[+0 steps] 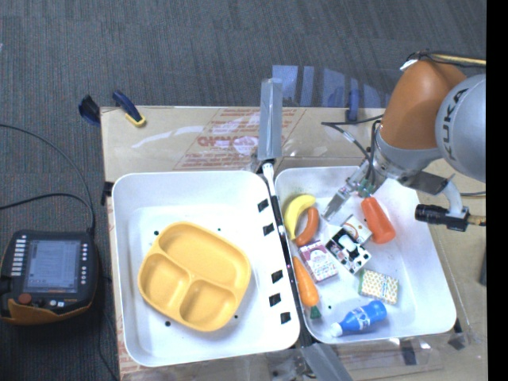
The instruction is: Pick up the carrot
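Table: carries two white bins side by side.
Left bin: holds a yellow divided plate.
Right bin: holds the carrot among other items.
Arm: reaches over the right bin's far side.
Pincer: fingers spread, pinching nothing, near the banana.
Carrot: by the right bin's left wall, well apart from the pincer, nearer the camera.

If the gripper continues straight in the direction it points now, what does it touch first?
The gripper points down and left, toward the hot dog lying against the banana. It would probably meet the hot dog first, though depth is unclear. The carrot lies further along the bin's left wall.
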`<state>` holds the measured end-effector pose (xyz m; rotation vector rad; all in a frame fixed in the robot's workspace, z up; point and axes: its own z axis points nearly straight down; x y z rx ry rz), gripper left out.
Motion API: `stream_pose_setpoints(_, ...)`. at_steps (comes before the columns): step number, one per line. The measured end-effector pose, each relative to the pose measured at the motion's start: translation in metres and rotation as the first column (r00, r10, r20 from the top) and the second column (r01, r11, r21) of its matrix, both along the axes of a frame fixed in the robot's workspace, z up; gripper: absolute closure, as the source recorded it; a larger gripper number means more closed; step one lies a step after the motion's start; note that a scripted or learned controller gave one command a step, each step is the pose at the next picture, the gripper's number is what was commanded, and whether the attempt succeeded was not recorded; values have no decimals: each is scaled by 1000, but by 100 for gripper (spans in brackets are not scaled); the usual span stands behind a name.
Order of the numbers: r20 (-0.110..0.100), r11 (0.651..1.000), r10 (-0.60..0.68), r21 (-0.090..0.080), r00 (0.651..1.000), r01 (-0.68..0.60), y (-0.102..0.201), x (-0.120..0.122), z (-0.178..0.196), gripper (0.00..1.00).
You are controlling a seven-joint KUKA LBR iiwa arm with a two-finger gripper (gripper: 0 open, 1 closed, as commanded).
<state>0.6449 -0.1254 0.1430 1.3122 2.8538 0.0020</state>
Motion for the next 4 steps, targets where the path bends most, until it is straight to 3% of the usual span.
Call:
stream_pose_setpoints(1, -1, 999, 39, 0, 999, -39, 42, -12, -55, 0)
stream_pose_setpoints(2, 2, 999, 33, 1, 999, -33, 41, -11, -45, 100)
stream_pose_setpoints(3, 2, 998, 69, -1, 998, -69, 78, -19, 91, 100)
stream_pose_setpoints(4, -1, 997, 80, 0, 997, -80, 78, -80, 115, 100)
